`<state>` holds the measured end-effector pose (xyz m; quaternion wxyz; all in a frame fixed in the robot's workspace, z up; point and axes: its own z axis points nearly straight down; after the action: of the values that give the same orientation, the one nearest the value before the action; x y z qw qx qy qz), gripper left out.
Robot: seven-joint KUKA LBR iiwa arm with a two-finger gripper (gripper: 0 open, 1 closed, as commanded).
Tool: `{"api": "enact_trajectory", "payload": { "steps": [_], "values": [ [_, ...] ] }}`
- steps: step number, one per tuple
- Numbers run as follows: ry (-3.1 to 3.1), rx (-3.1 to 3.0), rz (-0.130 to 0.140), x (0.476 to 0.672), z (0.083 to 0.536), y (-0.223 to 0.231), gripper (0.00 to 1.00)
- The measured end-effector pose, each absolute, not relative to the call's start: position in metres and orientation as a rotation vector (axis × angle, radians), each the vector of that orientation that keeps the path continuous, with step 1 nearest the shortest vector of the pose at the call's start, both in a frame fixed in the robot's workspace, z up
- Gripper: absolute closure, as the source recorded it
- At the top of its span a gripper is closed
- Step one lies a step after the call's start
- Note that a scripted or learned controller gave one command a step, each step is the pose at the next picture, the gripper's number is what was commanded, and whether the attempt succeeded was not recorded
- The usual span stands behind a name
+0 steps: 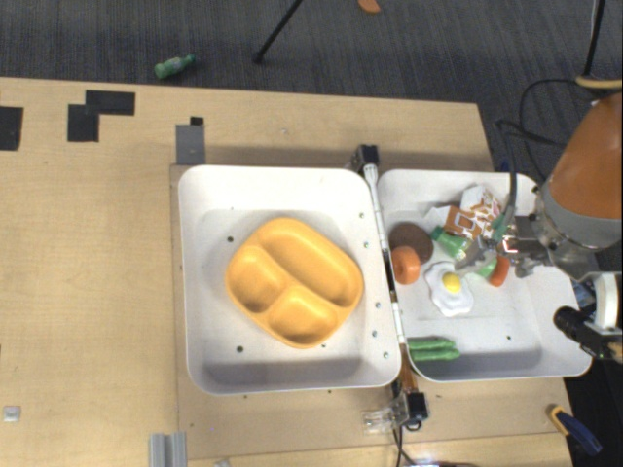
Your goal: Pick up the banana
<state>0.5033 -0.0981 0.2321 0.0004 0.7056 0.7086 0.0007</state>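
My gripper (pixel 490 248) is low in the right bin (pixel 516 353), near its far right side, in a cluster of toy foods. Around it lie a white and orange piece (pixel 474 207), a green piece (pixel 449 242) and a small red-orange piece (pixel 498 271). The grey wrist and the orange band (pixel 596 159) rise behind it on the right and hide part of the bin's right edge. A fried egg toy (pixel 450 290) with a yellow yolk lies just left of and below the gripper.
In the right bin, a brown toy (pixel 410 235) and an orange one (pixel 406 265) lie by the left wall, and a green pod (pixel 431 348) near the front. The left bin (pixel 209 353) holds a yellow divided plate (pixel 294 280).
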Motion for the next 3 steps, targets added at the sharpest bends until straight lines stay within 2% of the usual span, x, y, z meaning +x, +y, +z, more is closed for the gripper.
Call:
{"api": "enact_trajectory", "payload": {
  "steps": [1,2,3],
  "values": [
    [2.060,2.372,0.002,0.487,0.241,-0.068,0.00],
    [2.363,2.065,0.002,0.487,0.232,-0.152,0.00],
    [2.278,2.159,0.004,0.488,0.280,-0.100,0.00]
  ]
}}
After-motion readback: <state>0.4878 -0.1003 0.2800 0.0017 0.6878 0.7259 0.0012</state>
